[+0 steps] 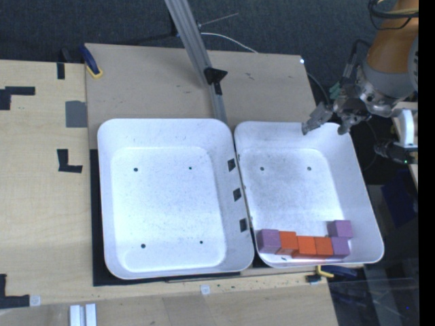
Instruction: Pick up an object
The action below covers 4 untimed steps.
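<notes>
Above the right bin's (pixel 353 161) far corner, the tool (pixel 326 122) hangs with fingers spread, holding nothing
The purple and orange blocks (pixel 306 242) lie untouched along that bin's near wall, well apart from the tool, so the reach, grasp and lift all seem left to do; the tabletop (pixel 41 182) is pale wood with black tape marks, on dark carpet (pixel 81 5)

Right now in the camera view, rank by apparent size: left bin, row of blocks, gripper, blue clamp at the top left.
1. left bin
2. row of blocks
3. gripper
4. blue clamp
Gripper versus blocks is unsure: the gripper sits higher, nearer the camera.
</notes>
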{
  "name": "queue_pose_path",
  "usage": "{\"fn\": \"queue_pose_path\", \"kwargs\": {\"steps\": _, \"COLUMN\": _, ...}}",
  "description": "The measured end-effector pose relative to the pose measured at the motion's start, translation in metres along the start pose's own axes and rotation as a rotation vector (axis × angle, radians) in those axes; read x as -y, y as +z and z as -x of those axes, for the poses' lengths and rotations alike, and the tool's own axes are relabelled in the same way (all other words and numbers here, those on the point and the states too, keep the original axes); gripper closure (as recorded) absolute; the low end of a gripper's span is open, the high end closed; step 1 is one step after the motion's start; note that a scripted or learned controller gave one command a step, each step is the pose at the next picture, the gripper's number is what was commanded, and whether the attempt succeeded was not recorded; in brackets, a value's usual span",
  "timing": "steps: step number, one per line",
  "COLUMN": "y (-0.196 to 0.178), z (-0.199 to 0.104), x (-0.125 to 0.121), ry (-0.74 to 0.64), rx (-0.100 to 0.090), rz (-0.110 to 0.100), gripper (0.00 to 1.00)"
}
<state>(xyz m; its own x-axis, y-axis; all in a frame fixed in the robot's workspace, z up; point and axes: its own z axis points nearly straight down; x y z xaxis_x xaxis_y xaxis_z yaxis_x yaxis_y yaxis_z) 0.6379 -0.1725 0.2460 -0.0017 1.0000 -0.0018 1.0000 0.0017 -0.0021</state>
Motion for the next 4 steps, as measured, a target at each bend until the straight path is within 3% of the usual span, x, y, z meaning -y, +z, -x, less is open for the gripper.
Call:
{"fn": "queue_pose_path", "kwargs": {"steps": 1, "y": 0.061, "z": -0.008, "x": 0.024, "ry": 0.0, "rx": -0.002, "rz": -0.007, "gripper": 0.0}}
{"fn": "queue_pose_path", "kwargs": {"steps": 2, "y": 0.058, "z": 0.009, "x": 0.037, "ry": 0.002, "rx": -0.001, "rz": -0.001, "gripper": 0.0}}
{"fn": "queue_pose_path", "kwargs": {"steps": 3, "y": -0.052, "z": 0.028, "x": 0.02, "ry": -0.001, "rx": 0.002, "rz": 0.01, "gripper": 0.0}}
{"fn": "queue_pose_path", "kwargs": {"steps": 4, "y": -0.028, "z": -0.016, "x": 0.005, "ry": -0.002, "rx": -0.002, "rz": 0.0, "gripper": 0.0}}
